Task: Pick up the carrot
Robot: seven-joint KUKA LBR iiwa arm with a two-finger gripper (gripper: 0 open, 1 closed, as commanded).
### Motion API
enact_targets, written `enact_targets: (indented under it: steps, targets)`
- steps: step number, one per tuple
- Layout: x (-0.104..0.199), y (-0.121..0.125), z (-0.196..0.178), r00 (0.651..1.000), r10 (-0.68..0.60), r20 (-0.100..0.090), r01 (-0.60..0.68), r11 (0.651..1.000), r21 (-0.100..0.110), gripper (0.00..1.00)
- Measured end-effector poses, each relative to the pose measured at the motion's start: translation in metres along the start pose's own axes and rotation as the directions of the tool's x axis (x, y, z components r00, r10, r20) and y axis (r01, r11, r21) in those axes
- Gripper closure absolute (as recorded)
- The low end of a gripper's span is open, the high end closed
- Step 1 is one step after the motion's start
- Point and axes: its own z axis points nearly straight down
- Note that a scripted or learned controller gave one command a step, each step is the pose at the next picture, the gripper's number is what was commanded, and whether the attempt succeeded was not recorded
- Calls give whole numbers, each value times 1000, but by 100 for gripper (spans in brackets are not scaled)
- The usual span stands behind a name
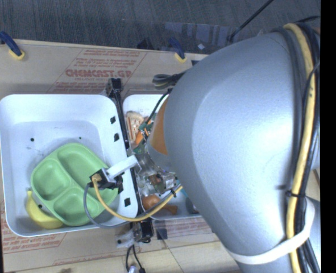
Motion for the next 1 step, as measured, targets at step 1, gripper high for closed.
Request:
enact_targets:
  steps: [1]
  targets:
    - [16,-61,-44,1000,25,-1,-25,999,20,100]
